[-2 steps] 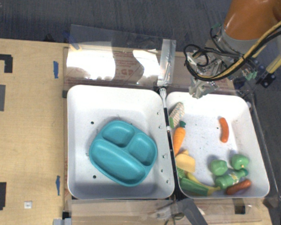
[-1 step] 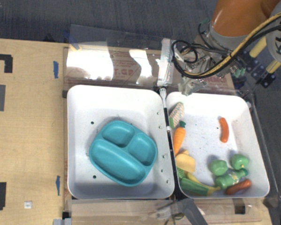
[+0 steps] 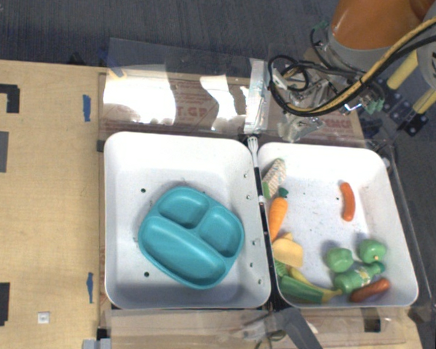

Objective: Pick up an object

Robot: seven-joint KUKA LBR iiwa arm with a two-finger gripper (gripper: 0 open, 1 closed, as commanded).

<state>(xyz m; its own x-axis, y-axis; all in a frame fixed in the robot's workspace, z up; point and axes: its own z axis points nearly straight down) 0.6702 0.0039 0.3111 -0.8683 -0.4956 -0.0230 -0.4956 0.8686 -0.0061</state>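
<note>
Up by the desk's far right corner hangs the claw [image 3: 299,127], grip state unclear, above the right bin [image 3: 402,216] holding a carrot [image 3: 276,215] and sausage [image 3: 347,201].

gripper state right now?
Gripper: above the far rim of the right bin, nothing visibly held; open or shut cannot be told.

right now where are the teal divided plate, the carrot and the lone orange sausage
teal divided plate [image 3: 191,236], camera view, on the ridge between its compartments, left bin
carrot [image 3: 276,215], camera view, middle of its orange body, left edge of right bin
orange sausage [image 3: 347,200], camera view, middle of its length, right bin
</note>
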